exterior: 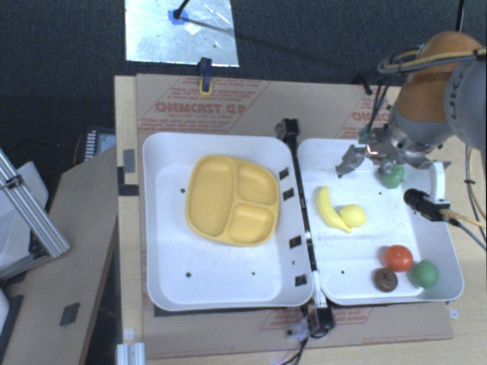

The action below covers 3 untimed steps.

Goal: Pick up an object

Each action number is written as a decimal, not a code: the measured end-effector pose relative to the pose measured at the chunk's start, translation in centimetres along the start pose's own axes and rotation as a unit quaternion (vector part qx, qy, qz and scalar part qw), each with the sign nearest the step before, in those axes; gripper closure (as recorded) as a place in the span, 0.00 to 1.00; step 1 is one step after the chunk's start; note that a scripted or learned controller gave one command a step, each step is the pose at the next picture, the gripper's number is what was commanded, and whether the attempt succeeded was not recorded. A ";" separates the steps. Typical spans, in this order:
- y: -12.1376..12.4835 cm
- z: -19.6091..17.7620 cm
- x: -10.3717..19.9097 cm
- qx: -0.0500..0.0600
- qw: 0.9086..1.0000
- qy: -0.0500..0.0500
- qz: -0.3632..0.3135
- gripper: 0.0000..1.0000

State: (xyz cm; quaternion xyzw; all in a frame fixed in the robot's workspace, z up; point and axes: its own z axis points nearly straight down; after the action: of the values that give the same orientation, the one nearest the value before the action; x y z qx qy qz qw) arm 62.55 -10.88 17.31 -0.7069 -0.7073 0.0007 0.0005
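My gripper hangs over the far part of the right bin, reaching in from the right. A small green object sits just below the wrist, partly covered by it; I cannot tell whether it is held. A yellow banana lies in the middle of the bin with a yellow lemon touching it. Near the front right corner are a red ball, a green ball and a small brown object.
The left bin holds a yellow divided plate. A black divider runs between the two bins. Cardboard lies under both bins, and a grey metal sheet sits beyond them.
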 end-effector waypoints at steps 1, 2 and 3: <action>0.4 4.2 0.2 0.000 1.000 0.000 0.000 0.00; 0.4 9.1 0.3 0.000 1.000 0.000 0.000 0.00; 0.5 7.7 0.2 -0.003 1.000 0.000 0.001 1.00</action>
State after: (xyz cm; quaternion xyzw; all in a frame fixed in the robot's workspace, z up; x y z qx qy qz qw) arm 63.09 -10.67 9.58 -0.7073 -0.7069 -0.0011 -0.0019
